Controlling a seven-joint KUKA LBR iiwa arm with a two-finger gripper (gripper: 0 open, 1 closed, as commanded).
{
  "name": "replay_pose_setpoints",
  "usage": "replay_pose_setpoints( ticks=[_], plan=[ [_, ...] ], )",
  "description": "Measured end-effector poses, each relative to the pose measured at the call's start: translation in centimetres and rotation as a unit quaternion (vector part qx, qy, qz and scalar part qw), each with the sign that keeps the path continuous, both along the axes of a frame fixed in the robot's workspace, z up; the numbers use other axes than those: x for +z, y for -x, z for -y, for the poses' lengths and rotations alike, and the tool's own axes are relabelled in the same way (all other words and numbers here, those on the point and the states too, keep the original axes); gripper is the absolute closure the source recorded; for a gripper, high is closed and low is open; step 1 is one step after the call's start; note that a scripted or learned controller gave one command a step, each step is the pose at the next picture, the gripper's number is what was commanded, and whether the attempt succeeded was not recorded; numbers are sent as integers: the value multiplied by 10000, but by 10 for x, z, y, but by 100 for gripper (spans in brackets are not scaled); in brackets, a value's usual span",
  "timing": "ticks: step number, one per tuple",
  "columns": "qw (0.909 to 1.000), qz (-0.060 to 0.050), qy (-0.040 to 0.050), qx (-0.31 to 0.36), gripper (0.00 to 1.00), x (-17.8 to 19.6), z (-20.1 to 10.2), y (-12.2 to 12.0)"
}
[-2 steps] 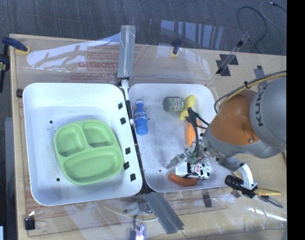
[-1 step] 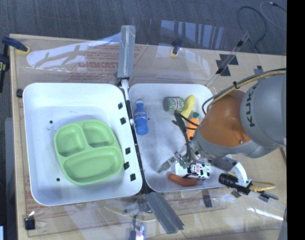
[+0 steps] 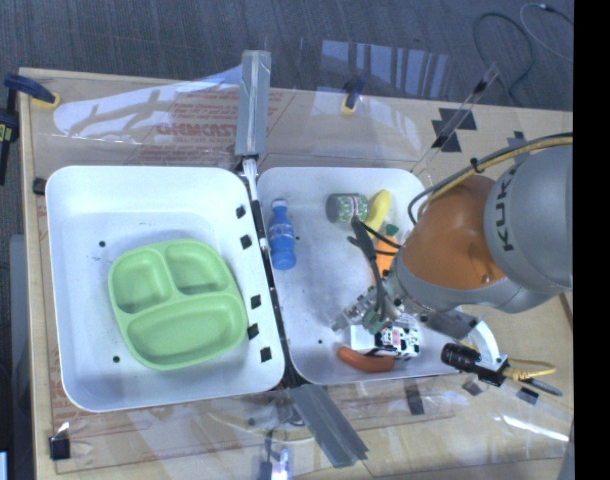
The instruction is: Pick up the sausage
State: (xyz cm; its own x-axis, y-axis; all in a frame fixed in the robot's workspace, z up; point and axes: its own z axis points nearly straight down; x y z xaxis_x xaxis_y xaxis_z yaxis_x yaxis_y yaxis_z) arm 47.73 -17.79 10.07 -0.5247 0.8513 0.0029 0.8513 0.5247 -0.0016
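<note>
Here the sausage (image 3: pixel 366 359) lies by the right bin's (image 3: pixel 315 268) near wall, and the gripper (image 3: pixel 383 330) hovers just above it — poised to descend; whether its fingers are parted cannot be told.

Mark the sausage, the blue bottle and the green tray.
sausage (image 3: pixel 365 359): camera view, middle of its length.
blue bottle (image 3: pixel 281 238): camera view, on its body.
green tray (image 3: pixel 177 304): camera view, divider ridge.

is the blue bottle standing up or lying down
Lying down: the blue bottle rests lengthwise on the floor of the right bin, beside the divider.
</note>
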Motion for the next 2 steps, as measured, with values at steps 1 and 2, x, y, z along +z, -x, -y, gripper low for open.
replay_pose_setpoints(
  ticks=[1, 2],
  plan=[
    [10000, 1, 1, 0, 0, 0, 0, 0],
    [9983, 28, 16, 585, 0, -9, 32, 0]
  ],
)
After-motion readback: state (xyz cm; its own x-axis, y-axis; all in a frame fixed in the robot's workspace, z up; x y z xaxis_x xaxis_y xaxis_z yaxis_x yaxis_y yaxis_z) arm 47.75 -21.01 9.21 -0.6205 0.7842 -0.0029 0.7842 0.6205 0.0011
